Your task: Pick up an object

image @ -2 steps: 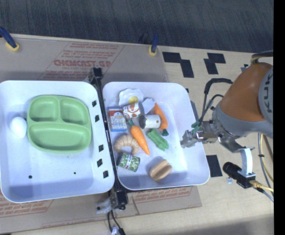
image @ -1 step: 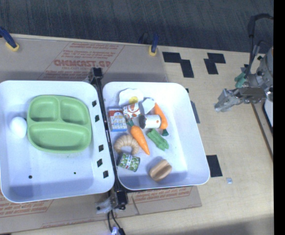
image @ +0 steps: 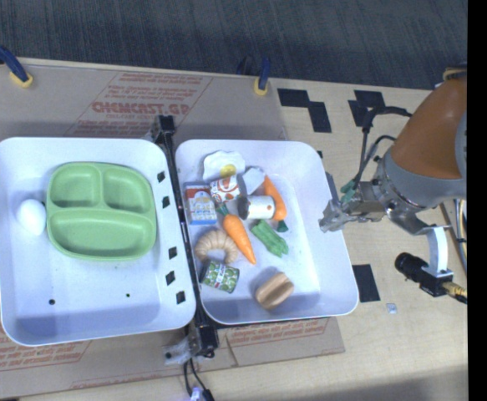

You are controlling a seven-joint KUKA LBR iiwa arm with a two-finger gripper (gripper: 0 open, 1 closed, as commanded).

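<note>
Cardboard (image: 134,98) under the bins seemingly reads "CHEMCAST GP".

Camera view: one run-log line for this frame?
gripper: outside right bin, at its right rim | holding: nothing seen | toy food: in bin | pick: not done

A dark grey carpeted floor (image: 226,15) is seen along the top of the view. Below it, a light wooden surface (image: 393,341) is marked with black squares (image: 306,107). A sheet of brown cardboard (image: 126,98) printed with red lettering is laid on the surface and held at its far edge by blue and yellow clamps (image: 13,67). Even, soft lighting is cast throughout.
</note>
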